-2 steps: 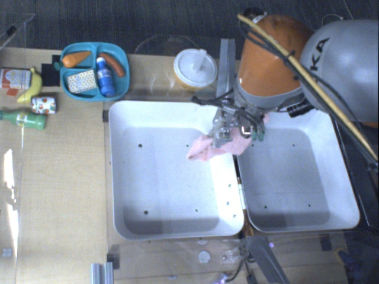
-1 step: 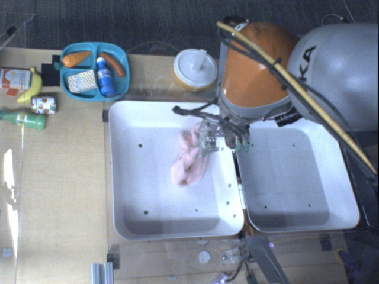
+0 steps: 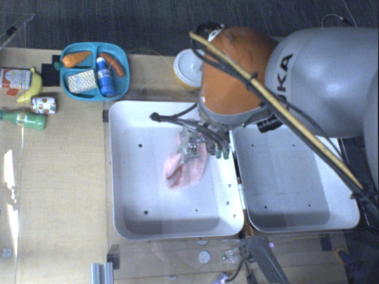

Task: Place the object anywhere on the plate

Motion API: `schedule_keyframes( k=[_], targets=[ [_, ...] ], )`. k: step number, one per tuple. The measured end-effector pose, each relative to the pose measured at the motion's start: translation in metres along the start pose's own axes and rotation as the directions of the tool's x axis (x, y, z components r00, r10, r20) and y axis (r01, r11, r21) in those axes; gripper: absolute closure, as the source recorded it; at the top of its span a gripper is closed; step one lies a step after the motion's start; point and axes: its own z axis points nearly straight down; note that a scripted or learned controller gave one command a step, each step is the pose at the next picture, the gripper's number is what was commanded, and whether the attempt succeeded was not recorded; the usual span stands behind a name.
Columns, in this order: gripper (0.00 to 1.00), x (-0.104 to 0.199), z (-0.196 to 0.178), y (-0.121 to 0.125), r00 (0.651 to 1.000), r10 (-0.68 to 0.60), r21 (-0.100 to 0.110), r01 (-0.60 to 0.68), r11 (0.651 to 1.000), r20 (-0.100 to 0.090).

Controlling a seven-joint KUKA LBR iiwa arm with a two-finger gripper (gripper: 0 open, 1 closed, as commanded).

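A pale pink, flattish thing [image 3: 182,169] lies in the middle of the left white bin [image 3: 136,206]; its outline is blurred and I cannot tell what it is. My gripper [image 3: 192,151] hangs straight down from the orange wrist band, right over the pink thing's upper end. It is touching or just above it. The gripper body hides whether anything sits between its tips. A blue divided plate [image 3: 118,61] stands on the bench beyond the left bin's far left corner, with toy food in it.
The right white bin [image 3: 296,182] lies under the arm. A yellow-rimmed white cup [image 3: 188,68] stands behind the left bin. A banana [image 3: 31,86], a small can [image 3: 43,105] and a green bottle [image 3: 23,119] lie at the far left of the bench.
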Motion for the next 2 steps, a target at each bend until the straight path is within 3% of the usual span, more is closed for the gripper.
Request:
schedule_keyframes(
  k=[1, 2],
  targets=[
    [1.00, 0.0308, 0.0010, 0.0409, 1.000, -0.001, 0.000, 0.001, 1.000, -0.001],
    [0.00, 0.0307, 0.0009, 0.0408, 1.000, -0.001, 0.000, 0.001, 1.000, 0.000]
  ],
)
